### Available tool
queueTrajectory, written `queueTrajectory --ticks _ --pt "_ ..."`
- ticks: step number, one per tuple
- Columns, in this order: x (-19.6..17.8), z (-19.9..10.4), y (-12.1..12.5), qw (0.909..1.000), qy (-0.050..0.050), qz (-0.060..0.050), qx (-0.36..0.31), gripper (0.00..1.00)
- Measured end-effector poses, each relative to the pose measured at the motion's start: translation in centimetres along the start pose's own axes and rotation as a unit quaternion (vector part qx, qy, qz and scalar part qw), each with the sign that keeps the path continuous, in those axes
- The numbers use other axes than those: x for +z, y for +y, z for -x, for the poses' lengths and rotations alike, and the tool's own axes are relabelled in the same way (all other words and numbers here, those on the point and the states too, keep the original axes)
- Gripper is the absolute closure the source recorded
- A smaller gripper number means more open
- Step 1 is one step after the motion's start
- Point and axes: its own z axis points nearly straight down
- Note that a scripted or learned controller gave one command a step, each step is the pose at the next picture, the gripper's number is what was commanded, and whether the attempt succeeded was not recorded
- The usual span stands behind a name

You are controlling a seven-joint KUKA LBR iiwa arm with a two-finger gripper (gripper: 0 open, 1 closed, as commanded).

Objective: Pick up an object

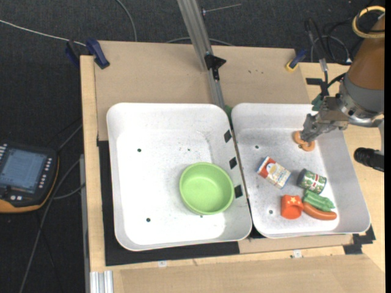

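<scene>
Orange disc [303,142] sits under my gripper [309,134] near the right bin's [351,182] far wall; I cannot tell its grip, so it may slip.

End effector [310,134] low, pointed down, arm from right.

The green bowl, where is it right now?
In the camera view, the green bowl sits in the left bin, at its lower right, close to the divide with the right bin.

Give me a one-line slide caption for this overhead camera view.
Arm's gripper lowered over a small orange object in the right bin; green bowl sits in the left bin.
</scene>
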Motion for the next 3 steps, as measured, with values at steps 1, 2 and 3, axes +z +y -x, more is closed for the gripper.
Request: queueTrajectory --ticks 1,2,3 --pt "0.7 -5.1 0.1 1.0 0.0 0.0 0.0 1.0" --pt "0.0 -9.7 1.6 1.0 0.0 0.0 0.0 1.0" --pt "-1.1 -14.9 2.7 1.0 0.0 0.0 0.0 1.0"
